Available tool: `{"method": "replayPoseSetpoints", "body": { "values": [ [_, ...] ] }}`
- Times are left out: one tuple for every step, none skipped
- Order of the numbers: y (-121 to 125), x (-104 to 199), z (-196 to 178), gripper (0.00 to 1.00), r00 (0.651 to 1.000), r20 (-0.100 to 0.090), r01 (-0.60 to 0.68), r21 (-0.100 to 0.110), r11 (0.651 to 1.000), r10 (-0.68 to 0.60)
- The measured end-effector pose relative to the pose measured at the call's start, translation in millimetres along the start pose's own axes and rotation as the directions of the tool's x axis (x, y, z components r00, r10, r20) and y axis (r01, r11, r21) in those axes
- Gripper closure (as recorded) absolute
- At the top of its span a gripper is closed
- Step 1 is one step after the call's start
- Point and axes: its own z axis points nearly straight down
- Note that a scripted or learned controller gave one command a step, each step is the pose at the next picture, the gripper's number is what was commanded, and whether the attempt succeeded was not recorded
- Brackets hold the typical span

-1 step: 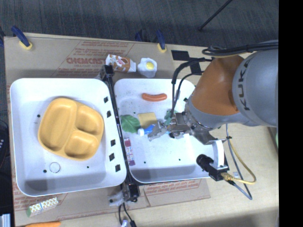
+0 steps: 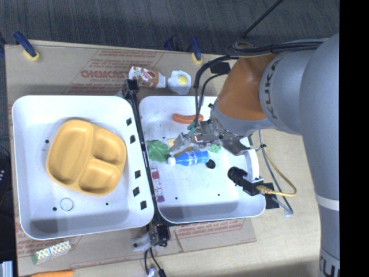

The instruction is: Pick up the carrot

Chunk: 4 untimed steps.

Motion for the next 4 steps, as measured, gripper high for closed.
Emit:
{"method": "replayPoseSetpoints", "body": {
  "values": [
    [83.3, -22.5, 51.3, 0.00, 0.952, 0.002, 0.305, -0.001, 0.952, -0.305],
    [51.9, -18.8, 85.1, 0.00, 1.000, -0.001, -0.011, 0.002, 1.000, 0.011],
    [52.1, -18.6, 74.9, 1.00, 1.000, -0.001, -0.007, 0.004, 1.000, 0.007],
    [71.0, -6.0, 85.1, 1.00, 0.964, 0.002, 0.267, -0.002, 0.964, -0.267]
  ]
}}
